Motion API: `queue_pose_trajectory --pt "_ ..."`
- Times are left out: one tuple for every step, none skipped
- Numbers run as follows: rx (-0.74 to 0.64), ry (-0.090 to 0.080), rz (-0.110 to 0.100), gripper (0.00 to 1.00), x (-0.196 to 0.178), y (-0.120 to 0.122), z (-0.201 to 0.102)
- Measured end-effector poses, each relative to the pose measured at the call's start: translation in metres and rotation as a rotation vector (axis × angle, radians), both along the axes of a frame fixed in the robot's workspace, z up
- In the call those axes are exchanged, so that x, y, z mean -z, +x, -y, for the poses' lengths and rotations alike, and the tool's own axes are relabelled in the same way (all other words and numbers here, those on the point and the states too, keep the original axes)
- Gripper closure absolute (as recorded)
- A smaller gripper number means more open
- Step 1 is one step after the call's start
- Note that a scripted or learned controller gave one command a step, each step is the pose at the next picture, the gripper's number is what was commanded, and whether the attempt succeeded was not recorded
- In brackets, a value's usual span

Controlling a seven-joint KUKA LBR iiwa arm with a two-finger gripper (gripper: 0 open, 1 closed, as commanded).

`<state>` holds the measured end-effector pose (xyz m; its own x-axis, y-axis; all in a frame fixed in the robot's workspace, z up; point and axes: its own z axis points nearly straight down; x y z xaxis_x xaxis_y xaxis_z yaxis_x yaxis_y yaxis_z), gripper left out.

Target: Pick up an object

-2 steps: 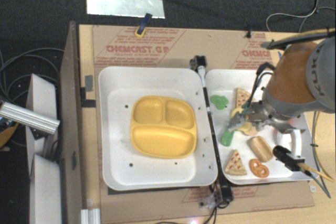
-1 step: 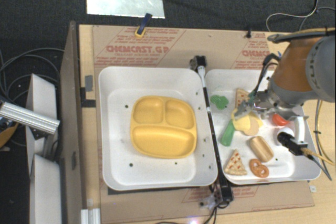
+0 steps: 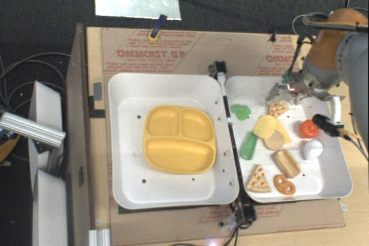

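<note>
Yellow moulded tray [image 3: 179,139] sits ridged and glossy; end effector [image 3: 286,89] grip state unclear.

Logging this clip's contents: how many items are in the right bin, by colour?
Green: 2, a leafy piece and a long piece
Yellow/tan: 3, a yellow piece, a tan piece and a bread roll
Pizza slices: 2
Red: 1, a tomato
White: 1, an egg
Orange-brown: 1, a pretzel
Total: 10
</note>
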<state>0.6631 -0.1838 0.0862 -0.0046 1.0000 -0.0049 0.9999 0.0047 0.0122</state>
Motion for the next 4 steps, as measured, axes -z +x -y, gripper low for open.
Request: queue_pose_trajectory --pt "-0.003 0.007 -0.013 0.00 0.002 -0.034 -0.068" --pt "0.004 0.006 -0.016 0.00 0.002 -0.097 -0.075" --pt "0.001 0.000 -0.001 0.00 0.000 -0.005 -0.017" --pt "-0.001 0.004 -0.009 1.00 -0.010 -0.008 -0.020"
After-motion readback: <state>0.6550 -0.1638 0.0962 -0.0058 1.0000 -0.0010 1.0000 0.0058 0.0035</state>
